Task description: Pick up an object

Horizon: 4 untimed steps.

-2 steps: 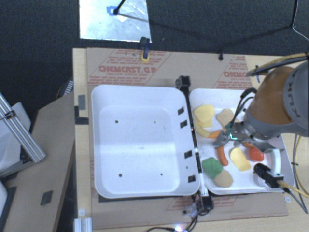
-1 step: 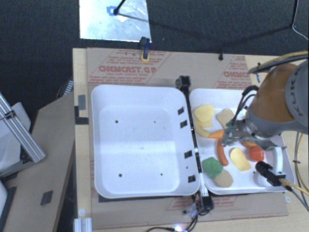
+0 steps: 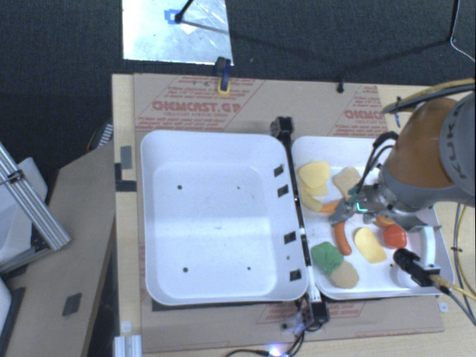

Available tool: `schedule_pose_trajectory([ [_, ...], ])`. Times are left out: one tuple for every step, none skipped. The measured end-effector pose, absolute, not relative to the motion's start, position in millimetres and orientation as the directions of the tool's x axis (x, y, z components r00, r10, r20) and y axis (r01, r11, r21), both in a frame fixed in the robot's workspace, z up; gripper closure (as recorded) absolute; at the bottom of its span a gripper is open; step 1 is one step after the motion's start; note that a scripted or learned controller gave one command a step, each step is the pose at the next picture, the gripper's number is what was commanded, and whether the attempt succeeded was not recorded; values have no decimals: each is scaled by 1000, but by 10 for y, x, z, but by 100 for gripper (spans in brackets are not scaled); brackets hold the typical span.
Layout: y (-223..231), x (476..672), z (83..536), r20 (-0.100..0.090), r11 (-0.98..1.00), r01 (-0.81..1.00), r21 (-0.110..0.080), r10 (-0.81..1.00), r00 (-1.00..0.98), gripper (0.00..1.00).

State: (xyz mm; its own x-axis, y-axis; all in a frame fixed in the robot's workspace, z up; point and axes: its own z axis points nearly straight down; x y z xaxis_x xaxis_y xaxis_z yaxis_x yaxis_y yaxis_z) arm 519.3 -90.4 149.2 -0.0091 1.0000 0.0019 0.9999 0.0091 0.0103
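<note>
**Orange-banded arm low over the right bin**

Grey and orange, the arm I am running from afar reaches into the right bin (image 3: pixel 428 238), its gripper (image 3: pixel 343 213) low among the play food. From here I cannot tell whether the fingers are spread or closed. Just below the gripper lies a red sausage (image 3: pixel 341 238); a yellow piece (image 3: pixel 314 175) and tan slice (image 3: pixel 346 180) sit above, a green piece (image 3: pixel 326 255) below. The left bin (image 3: pixel 160 155) lies beside it.
</note>
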Motion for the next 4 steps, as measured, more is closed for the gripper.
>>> schedule_pose_trajectory([
  [-898,5205,1600,3,12,1000,13,1000,-12,100],
  [-899,5203,1596,3,11,1000,12,1000,-11,0],
  [-839,4931,820,2,0,1000,-1,1000,0,0],
  [-841,4957,957,1,3,1000,5,1000,-3,100],
])
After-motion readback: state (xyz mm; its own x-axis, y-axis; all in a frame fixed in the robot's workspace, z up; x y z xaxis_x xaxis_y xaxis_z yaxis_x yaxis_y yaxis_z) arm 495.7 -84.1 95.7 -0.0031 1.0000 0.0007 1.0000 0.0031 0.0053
